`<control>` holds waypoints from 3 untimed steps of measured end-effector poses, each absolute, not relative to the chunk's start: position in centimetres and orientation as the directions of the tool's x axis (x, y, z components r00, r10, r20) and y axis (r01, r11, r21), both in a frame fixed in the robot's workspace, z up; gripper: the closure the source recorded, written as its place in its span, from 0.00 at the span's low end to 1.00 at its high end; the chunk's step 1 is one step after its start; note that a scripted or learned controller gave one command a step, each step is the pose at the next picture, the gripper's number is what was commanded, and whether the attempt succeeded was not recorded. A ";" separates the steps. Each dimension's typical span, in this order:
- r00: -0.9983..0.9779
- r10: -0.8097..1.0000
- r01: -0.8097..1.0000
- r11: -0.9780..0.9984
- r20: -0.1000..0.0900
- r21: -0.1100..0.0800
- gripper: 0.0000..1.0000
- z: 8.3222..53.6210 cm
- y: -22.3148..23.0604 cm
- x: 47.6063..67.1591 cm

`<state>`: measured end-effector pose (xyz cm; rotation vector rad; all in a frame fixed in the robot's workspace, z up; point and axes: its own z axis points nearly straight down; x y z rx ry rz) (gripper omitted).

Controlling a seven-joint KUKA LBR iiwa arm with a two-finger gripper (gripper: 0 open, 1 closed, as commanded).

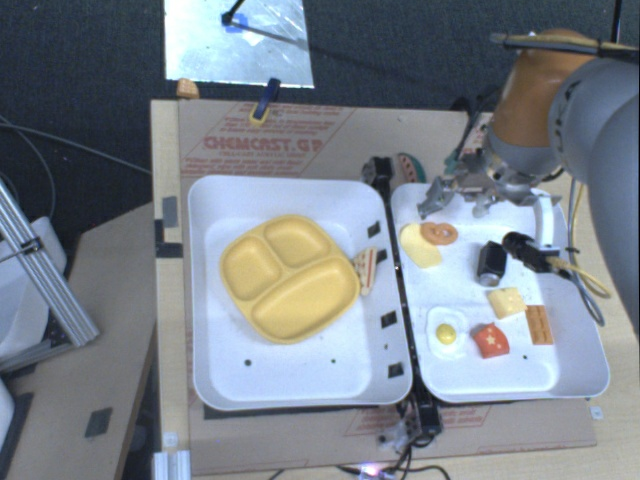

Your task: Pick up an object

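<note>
— Why does the gripper [462,194] hang at the right bin's [575,373] far edge?
— Above the food, likely choosing — its fingers spread, nothing between them. The doughnut slice [438,233] lies nearest.

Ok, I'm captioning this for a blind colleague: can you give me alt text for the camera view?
A grey arm's gripper hovers at the far edge of the right white bin, which holds toy foods including a fried egg and a strawberry. The left bin holds a yellow divided tray.
</note>
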<state>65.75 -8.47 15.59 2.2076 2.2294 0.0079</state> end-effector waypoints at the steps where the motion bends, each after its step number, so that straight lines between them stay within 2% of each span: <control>1: 0.002 1.000 1.000 -0.002 -0.001 0.000 0.00 9.7 -14.3 64.1; 2: -0.009 1.000 1.000 0.009 0.000 0.005 0.00 12.0 -8.0 67.1; 3: -0.001 1.000 1.000 0.001 0.001 -0.003 0.00 8.2 -8.5 63.0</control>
